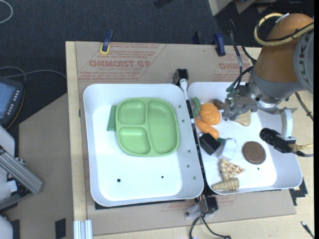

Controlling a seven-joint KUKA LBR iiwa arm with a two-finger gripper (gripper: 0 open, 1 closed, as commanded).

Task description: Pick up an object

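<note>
My gripper [233, 111] hangs over the upper middle of the right bin [286, 171], pointing down. Directly beside it lie a pale beige piece [244, 119] to its right and a small brown lump [218, 104] to its left. An orange fruit-like toy [210, 114] and an orange carrot shape [207, 129] lie further left, near the bin's left wall. I see nothing lifted off the bin floor.
The right bin also holds a green piece [196, 105], a black block [208, 144], a brown round cookie [254, 152], a pizza-slice toy [230, 168] and a beige item [225, 184]. A green divided plate [147, 126] sits in the left bin [144, 180].
</note>
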